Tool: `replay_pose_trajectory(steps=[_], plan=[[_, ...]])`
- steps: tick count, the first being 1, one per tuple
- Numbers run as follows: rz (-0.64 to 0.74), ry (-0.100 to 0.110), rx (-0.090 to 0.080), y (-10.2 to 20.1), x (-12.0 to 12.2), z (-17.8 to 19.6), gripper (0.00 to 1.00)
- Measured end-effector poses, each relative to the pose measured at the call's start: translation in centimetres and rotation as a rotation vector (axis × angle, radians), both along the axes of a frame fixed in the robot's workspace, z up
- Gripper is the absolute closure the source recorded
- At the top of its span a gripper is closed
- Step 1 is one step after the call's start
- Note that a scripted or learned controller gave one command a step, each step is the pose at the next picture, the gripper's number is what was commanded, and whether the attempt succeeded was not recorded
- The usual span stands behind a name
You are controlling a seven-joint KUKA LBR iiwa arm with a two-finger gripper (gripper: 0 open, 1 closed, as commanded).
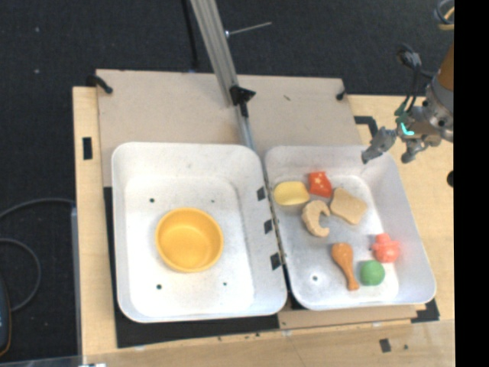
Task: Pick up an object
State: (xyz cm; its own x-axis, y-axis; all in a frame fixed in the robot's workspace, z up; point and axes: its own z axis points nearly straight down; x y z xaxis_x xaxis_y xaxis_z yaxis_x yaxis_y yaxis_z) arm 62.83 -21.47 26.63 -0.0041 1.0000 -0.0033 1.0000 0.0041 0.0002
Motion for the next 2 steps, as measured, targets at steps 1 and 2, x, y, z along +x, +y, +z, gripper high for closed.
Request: replay_pose_trajectory(steps=[1, 2], plan=[[-0.004, 0.002, 0.000, -0.3, -0.9, -4.6, 0.00], [-0.005, 0.003, 0.000, -0.5, -1.0, -8.8, 0.00]])
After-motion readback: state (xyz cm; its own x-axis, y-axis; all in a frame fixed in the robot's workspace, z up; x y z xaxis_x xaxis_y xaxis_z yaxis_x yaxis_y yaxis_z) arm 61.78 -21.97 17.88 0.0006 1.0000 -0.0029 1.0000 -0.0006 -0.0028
